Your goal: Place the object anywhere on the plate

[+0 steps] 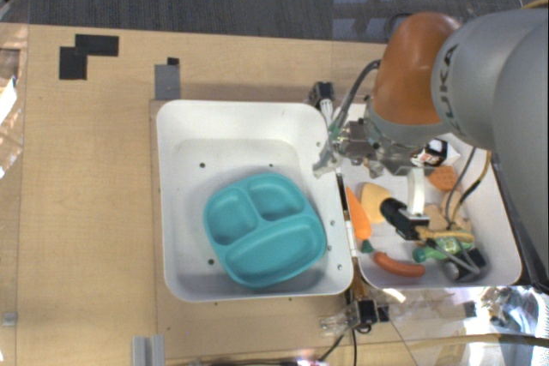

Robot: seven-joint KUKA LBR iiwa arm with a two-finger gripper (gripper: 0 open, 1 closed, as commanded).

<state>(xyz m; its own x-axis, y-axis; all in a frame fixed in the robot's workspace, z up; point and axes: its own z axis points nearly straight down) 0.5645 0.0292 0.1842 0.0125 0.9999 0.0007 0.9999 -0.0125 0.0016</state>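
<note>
Camera view, read from the left: the teal plate (266, 227) lies in the left bin (171, 184). Its three compartments are all bare, so nothing has been delivered yet.

Just right of the plate, past the wall between the bins, the right bin (508, 257) holds a heap of toy food. Nearest the plate is an orange carrot (359, 217) lying along that wall. A pale yellow wedge (376, 200) touches the carrot on the side away from the plate. Further right of the plate and toward the near edge is a red sausage (399, 267), then a green piece (439, 249) tangled with other bits too jumbled to name. Farthest from the plate is a flat orange disc (443, 177).

The object to be moved is presumably one of these. I cannot tell which one is meant, and all of them are off the plate, to its right.

The gripper (377, 159) hangs over the far corner of the right bin, right of the plate and above the wedge. The arm (489, 81) covers most of it from above. Whether it is spread, closed or pinching anything cannot be told, and no toy can be seen caught in it.

My judgement is that the task is at its start. A pick has to be secured, carried left over the dividing wall and let go above the plate.
</note>
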